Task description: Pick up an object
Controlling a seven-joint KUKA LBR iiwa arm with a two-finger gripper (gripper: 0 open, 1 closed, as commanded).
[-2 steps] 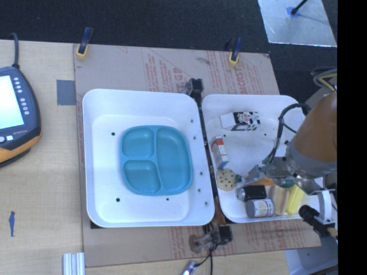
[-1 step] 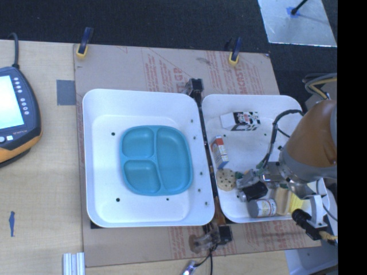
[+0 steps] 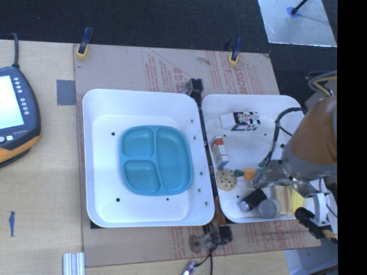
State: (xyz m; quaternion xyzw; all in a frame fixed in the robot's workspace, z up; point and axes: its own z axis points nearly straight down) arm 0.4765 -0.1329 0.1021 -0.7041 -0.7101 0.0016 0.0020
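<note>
Tool [image 3: 269, 179] sits low in the right bin [image 3: 287, 105], beside a black cylinder [image 3: 252, 199]; its grip state cannot be determined. Blue divided plate [image 3: 156, 160] occupies the left bin [image 3: 100, 105].

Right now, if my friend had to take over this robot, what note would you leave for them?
Hand: low in the right white bin, over the pile at its near end; I cannot tell whether it grips anything.
Things: a black cylinder with a grey cap, a round speckled cookie-like disc, a small orange piece, a red and white tube and a black and white packet all lie in the right bin. A blue divided plastic plate sits in the left white bin.
Done: nothing visibly lifted.
Left: grasp one object and raise it.
</note>
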